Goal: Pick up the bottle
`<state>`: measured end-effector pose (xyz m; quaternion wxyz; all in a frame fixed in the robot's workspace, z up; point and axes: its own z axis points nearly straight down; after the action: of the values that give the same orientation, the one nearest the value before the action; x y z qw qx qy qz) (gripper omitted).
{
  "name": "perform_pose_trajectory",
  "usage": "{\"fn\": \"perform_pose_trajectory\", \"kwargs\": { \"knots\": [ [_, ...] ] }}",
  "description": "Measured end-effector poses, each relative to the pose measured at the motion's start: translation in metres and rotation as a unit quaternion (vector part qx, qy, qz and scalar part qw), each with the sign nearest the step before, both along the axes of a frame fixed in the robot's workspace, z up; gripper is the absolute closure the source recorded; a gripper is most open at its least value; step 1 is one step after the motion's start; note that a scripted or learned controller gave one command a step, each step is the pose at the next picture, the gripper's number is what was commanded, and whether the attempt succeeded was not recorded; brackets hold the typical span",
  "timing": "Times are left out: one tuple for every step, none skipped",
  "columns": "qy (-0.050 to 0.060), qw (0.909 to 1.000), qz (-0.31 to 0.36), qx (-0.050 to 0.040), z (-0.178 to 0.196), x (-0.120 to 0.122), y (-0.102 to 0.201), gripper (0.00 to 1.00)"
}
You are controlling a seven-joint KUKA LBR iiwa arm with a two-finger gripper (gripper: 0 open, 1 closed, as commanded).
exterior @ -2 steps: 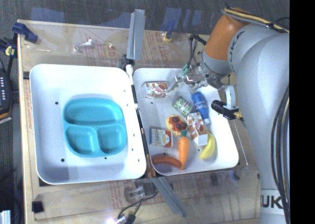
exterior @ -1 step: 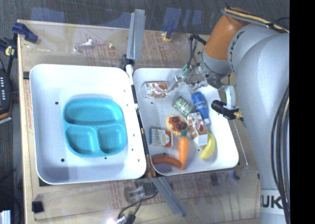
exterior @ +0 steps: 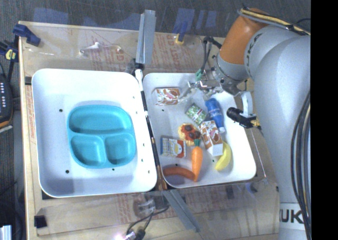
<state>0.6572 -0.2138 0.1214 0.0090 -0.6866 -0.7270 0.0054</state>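
Over the far right corner of the right bin (exterior: 248, 168) my hand (exterior: 203, 83) hangs low, just beyond the cap end of the bottle (exterior: 214, 113). How wide it stands I cannot tell from this slant, and I see nothing between its tips. The bottle, blue with a white band, lies on its side on the bin floor near the right wall, untouched as far as I can judge. So the pick is not yet made: I am close to the bottle but have no grip on it, and the closing, the lift and the carry all remain.

Around it the bin is crowded. A green carton (exterior: 195, 113) lies just beside the bottle on its left, and a red and white carton (exterior: 211, 135) touches or nearly touches its near end. A banana (exterior: 224, 158), a carrot (exterior: 196, 162) and a sausage (exterior: 178, 172) lie nearer the front edge, and a flat packet (exterior: 167, 96) sits toward the bin's far left. The neighbouring cartons are what I judge likeliest to foul a grasp. The left bin (exterior: 47, 128) holds a blue divided tray (exterior: 102, 134), well apart from my work.
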Motion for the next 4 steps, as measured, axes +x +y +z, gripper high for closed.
{"fn": "perform_pose_trajectory", "kwargs": {
  "knots": [
    [0.0,1.0,0.0,0.0,0.0,0.0,0.0,0.0],
    [0.0,1.0,0.0,0.0,0.0,0.0,0.0,0.0],
    [0.0,1.0,0.0,0.0,0.0,0.0,0.0,0.0],
    [0.0,1.0,0.0,0.0,0.0,0.0,0.0,0.0]
  ]
}}
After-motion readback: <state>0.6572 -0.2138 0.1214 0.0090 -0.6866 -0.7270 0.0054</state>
